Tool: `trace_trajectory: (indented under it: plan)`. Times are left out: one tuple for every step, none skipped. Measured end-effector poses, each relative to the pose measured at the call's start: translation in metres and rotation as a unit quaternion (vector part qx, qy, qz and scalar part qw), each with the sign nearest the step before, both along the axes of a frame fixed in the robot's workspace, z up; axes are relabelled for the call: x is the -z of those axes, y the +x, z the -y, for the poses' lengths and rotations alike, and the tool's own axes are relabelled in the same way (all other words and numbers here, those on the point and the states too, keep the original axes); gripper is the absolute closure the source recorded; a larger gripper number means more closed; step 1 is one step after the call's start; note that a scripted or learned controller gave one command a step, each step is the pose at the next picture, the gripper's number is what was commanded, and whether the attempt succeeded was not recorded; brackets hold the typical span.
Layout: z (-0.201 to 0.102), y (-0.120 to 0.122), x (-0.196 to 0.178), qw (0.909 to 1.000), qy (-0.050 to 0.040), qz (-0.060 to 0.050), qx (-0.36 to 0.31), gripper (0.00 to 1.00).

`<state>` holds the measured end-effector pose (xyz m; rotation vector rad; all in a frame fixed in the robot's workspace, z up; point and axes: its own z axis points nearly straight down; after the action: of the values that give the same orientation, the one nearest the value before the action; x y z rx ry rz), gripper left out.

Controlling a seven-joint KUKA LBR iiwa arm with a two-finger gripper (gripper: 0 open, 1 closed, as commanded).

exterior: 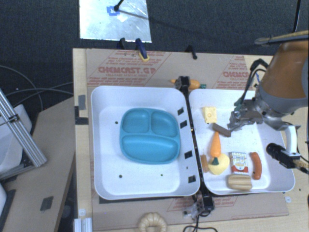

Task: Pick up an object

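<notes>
bench, two white bins

Even, bright overhead light, soft short shadows. Two shallow white plastic bins read near blown-out. Glare on the square silvery foil sheet. Dark carpeted floor stays dim. Overall slightly soft, grainy; grey-and-orange arm mildly blurred.

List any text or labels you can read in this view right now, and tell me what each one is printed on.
"CHEMCAST GP" in red, on the brown protective sheet behind the left bin.
The same red print repeats on the sheet behind the right bin, cut off and partly hidden by the arm; not readable in full.
The small red and white carton in the right bin carries print, too small to read.
</notes>
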<state>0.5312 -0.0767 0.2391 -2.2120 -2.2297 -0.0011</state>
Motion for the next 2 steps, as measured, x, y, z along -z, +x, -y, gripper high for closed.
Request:
trace_trajectory:
  plan:
    - [-0.036,-0.014,0.025,1.0,0.0001,0.0,0.0,1.0]
    - [-0.024,-0.015,0.013,1.0,-0.0005,0.002,0.003,1.0]
